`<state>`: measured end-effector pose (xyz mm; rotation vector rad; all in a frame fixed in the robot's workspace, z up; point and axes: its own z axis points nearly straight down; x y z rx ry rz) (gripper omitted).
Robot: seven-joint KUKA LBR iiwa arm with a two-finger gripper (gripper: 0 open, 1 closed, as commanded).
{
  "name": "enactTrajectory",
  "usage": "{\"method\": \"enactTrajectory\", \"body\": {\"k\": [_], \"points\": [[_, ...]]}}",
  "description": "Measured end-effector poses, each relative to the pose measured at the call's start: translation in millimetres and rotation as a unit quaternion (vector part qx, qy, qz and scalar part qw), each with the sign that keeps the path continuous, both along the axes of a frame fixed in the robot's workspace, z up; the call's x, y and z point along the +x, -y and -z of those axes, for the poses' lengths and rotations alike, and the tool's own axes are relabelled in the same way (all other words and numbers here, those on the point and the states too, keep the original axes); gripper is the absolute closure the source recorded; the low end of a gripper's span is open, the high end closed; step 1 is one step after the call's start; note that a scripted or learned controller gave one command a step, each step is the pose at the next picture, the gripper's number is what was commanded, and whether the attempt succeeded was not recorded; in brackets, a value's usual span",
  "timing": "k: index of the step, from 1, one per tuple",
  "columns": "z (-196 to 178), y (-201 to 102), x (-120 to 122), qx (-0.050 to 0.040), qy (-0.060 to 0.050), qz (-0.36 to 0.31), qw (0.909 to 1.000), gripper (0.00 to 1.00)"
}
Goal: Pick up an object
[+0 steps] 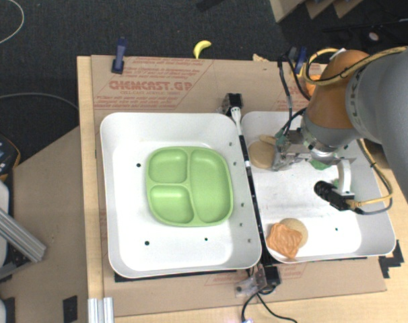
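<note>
The tool [279, 159] was low in the right bin [372, 241], beside the tan disc [261, 152] at its nine o'clock edge; it should have centred over the disc before descending.

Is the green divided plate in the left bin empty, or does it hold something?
Empty. All three compartments of the green plate show bare green surface; it lies flat in the left bin.

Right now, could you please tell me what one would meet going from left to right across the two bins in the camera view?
Green divided plate → tan round piece → hand → black part on the arm.
</note>
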<state>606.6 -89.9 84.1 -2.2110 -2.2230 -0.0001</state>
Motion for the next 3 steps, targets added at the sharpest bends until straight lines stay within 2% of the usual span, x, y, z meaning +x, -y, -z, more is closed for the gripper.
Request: {"method": "enactTrajectory", "body": {"k": [1,2,3], "points": [[-108,-104,-26,0.0006,0.008,-0.003,1.0000,1.00],[-146,-77,-114,-0.0016,0.001,0.004,1.0000,1.00],[-199,-162,-127,-0.0005,0.005,-0.002,1.0000,1.00]]}}
